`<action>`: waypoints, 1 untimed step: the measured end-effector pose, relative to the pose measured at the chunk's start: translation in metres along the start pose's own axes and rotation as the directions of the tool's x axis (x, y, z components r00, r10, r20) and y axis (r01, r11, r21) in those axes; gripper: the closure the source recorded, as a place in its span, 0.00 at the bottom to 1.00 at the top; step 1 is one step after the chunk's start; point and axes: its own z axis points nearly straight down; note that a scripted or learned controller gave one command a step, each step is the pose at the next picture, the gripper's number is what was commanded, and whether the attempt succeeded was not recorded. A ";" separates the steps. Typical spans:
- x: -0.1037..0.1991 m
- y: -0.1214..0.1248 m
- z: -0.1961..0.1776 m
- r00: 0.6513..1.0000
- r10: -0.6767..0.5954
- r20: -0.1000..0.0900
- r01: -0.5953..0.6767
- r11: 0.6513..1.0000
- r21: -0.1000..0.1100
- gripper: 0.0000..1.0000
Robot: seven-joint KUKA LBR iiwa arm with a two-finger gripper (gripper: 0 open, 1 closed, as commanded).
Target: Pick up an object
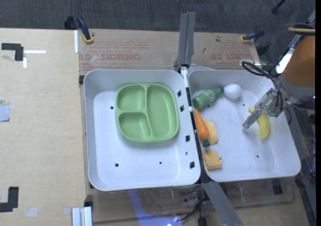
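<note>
The arm (303,67) runs off the right edge, partly hiding the banana (264,127).

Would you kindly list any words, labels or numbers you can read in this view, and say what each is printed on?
"CHEMCAZ GR…", red print seen upside down on the cardboard sheet behind the left bin; only partly legible.
A second red print on the cardboard behind the right bin: too blurred to read.
Green bottle: any label is too small to read.

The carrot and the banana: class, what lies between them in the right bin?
Bare white bin floor. The camera view shows nothing resting between the carrot and the banana; the pincer hangs beside the banana.
</note>
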 end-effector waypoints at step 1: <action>-0.001 0.000 -0.011 1.000 0.004 0.004 -0.004 1.000 -0.004 1.00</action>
